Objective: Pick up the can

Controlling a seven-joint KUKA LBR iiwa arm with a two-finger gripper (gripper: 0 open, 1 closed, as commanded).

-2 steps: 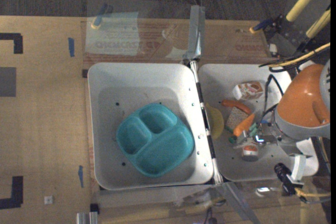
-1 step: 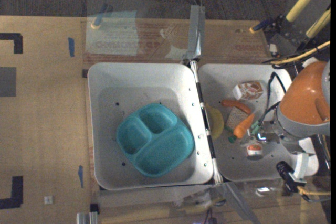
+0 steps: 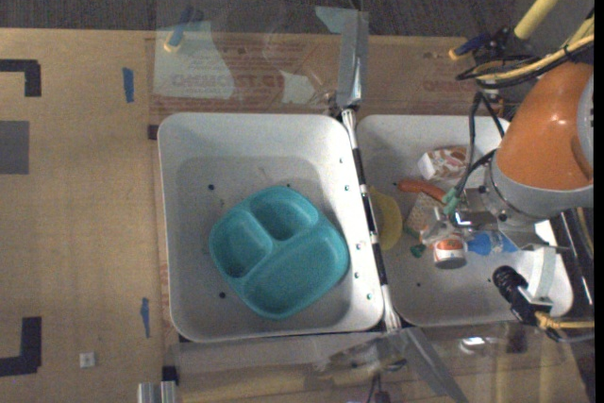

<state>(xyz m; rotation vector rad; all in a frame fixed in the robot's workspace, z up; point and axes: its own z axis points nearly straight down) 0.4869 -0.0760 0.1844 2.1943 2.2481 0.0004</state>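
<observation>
Gripper hangs low in the right bin, among the clutter there; whether it grasps anything I cannot tell, since the wrist hides it. Just below it stands what looks like the can, small, with an orange-and-white label, seemingly resting on the bin floor. A teal divided plate lies in the left bin. Judging by this, the lift is not yet done.
</observation>
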